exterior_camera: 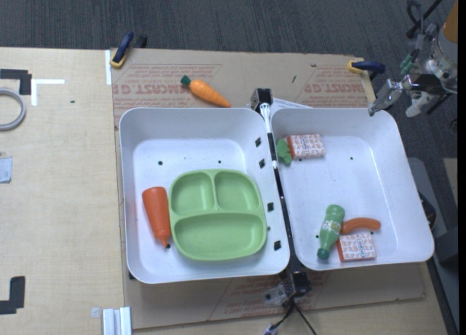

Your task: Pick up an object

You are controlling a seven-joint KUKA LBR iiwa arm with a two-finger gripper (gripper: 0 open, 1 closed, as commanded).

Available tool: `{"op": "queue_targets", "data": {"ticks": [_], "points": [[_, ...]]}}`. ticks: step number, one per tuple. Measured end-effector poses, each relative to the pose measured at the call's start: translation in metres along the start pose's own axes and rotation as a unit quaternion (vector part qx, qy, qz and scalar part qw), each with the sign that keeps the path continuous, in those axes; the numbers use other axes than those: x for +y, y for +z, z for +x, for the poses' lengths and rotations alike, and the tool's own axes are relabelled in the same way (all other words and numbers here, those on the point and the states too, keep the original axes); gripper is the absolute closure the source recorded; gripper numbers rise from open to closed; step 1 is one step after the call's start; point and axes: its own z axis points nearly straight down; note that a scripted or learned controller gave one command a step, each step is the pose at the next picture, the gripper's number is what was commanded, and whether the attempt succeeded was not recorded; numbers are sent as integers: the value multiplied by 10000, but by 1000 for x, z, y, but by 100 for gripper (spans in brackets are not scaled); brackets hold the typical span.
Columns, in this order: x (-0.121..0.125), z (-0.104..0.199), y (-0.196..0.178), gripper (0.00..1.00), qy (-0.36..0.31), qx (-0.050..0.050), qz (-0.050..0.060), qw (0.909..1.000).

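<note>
Nearest, in the right bin (408, 180), a small orange-and-white box (357, 247) lies by the near wall. A red sausage (360, 225) lies just behind it. A green bottle (330, 231) lies on its side just to their left, its cap toward the near wall.

In the left bin (131, 180), a green divided plate (218, 213) lies flat in the near half. An orange cup (156, 213) lies on its side just beside the plate's left edge.

Farther back in the right bin, a pink box (306, 146) sits close to the dividing wall. A small green item (283, 151) touches its left end.

Beyond the bins, a toy carrot (206, 92) lies on the cardboard-covered surface (167, 79).

The hand (397, 97) hangs over the far right corner of the right bin, well apart from every object. Whether it is spread or pressed together cannot be told.
</note>
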Motion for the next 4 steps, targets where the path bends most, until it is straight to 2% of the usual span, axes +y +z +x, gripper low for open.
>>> {"op": "queue_targets", "data": {"ticks": [1, 2, 3, 4], "points": [[17, 70, 61, 0, -894, 1, 3, 9960], [17, 103, 170, 0, -1037, 0, -4, 9946], [18, 102, 160, 100, -1030, -4, -8, 9947], [-42, 129, 71, 100, -1143, 3, 2, 9934]]}}
